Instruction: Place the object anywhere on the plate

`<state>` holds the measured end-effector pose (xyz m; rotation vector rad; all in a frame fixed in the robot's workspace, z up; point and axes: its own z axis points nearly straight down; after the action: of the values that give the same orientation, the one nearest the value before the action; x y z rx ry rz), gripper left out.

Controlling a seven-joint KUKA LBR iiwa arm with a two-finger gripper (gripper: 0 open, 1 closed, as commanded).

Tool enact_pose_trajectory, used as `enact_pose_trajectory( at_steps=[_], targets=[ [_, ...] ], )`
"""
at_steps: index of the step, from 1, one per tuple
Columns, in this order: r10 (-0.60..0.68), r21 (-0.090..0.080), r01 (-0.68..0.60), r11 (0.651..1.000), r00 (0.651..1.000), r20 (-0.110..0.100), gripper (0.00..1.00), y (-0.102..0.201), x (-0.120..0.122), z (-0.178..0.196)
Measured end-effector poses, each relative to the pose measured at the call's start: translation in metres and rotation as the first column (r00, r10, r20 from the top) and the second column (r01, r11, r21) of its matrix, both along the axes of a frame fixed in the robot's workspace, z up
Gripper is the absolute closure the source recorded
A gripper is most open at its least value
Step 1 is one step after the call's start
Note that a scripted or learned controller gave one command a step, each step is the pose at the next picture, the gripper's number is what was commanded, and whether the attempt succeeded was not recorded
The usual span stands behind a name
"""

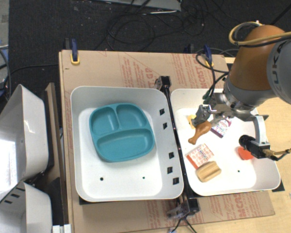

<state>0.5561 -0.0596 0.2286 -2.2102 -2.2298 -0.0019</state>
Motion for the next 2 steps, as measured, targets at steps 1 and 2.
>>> enact_pose_trajectory(
  at_steps=[1,2],
  targets=[
    [-0.001,-0.001,0.001,1.000,1.000,0.002,1.00,0.054,0.004,0.010],
    [0.000,-0.001,0.000,1.000,1.000,0.001,1.00,0.114,0.014,0.001]
  ],
)
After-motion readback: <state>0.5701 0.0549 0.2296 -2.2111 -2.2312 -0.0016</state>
